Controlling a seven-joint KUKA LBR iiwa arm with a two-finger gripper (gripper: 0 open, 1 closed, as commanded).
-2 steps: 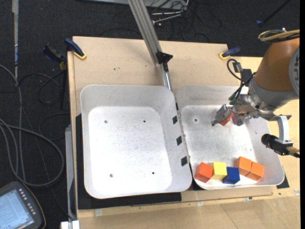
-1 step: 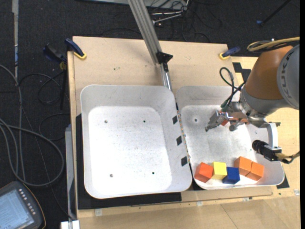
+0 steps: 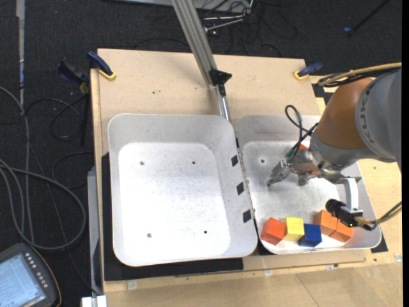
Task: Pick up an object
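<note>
On the tan wooden desk point(image 3: 160, 82) sit two shallow white plastic bins, the left bin point(image 3: 172, 187) and the right bin point(image 3: 268, 146). The grey arm's claw point(image 3: 285, 173) hangs over the right bin's middle, fingers spread with nothing between them. Along that bin's near edge lie an orange cube point(image 3: 273, 229), a yellow cube point(image 3: 294, 226), a blue block point(image 3: 311, 235) and an orange block point(image 3: 333, 226).

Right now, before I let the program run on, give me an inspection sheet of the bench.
Surface: two white bins on a board; left bin, right bin.
Job's things: orange block, yellow block, blue block, second orange block, along the right bin's near edge.
Clutter: nothing seen.
Gripper: gripper over the right bin, apart from the blocks, holding nothing.
Cables: black cable on the arm.
Surroundings: clamps at the board's corners.
</note>
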